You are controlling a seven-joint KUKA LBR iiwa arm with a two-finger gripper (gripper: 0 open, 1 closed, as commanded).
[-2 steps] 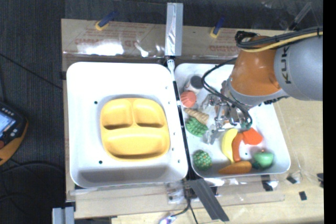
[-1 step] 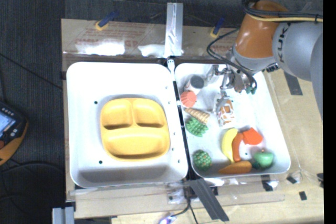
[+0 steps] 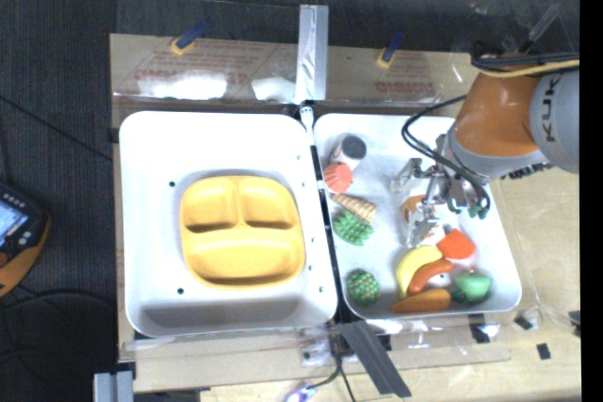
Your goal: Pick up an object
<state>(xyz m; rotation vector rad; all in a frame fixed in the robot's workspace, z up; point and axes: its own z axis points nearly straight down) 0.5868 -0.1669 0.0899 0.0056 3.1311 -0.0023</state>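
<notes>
Two bins: left bin [image 3: 141, 231] holds a yellow divided tray [image 3: 243, 231] and nothing else, so it reads as the drop side; right bin [image 3: 377, 132] holds all the toy food, so picking happens there
Arm: grey wrist with orange band [image 3: 499, 113] enters from 3 o'clock and bends down into the right bin; that side is its base side
Gripper: gripper [image 3: 426, 207] sits low near the bin middle, pointed toward 7 o'clock; metal parts blur together, so cannot tell how far the jaws stand apart, and nothing is seen between them
Likely target: small orange-and-white piece [image 3: 412, 205] touching or just under the gripper tip; too small to name; judged the pick candidate because the tip is right on it
Pile at 5 o'clock: banana [image 3: 415, 264], tomato-like red piece [image 3: 456, 245], green pepper [image 3: 473, 285], carrot [image 3: 421, 300]; all touching, crowded in the corner, hard to take one cleanly
Along the divider, 9 o'clock side: ice cream cone [image 3: 352, 203] lying flat; green round piece [image 3: 350, 226] just below; red-and-white piece [image 3: 338, 174] above; dark round piece [image 3: 353, 147] at 11 o'clock; broccoli-like green piece [image 3: 361, 284] at 7 o'clock; these lie apart, easier grabs
Stage: judged at descent or grasp try; object not yet lifted
Risk: closing on a small flat piece may slip; wrist cables [image 3: 419, 132] hang near the bin wall
</notes>
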